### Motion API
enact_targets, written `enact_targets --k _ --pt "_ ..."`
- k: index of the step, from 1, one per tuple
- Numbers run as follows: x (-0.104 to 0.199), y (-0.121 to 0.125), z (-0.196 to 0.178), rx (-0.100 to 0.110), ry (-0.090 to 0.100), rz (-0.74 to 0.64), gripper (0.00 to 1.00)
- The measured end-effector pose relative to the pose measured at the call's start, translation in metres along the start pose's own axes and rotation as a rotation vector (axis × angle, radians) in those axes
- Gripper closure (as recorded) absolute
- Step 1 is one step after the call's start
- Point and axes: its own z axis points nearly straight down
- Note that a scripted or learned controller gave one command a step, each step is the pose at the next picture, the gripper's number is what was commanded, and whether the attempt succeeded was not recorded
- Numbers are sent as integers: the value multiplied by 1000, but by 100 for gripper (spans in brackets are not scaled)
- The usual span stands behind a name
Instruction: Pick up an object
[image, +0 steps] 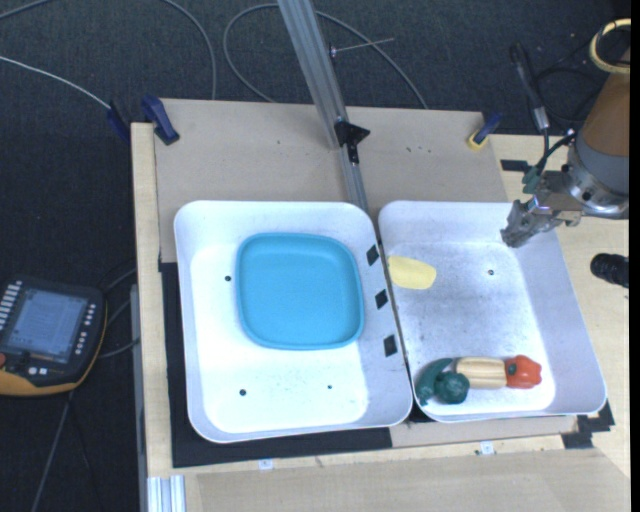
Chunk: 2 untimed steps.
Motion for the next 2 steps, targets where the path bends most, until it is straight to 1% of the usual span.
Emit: enact_targets --k 1,2 --pt "56 -10 10 5 2 -4 100" --pt "100 -29 3 3 2 -4 100"
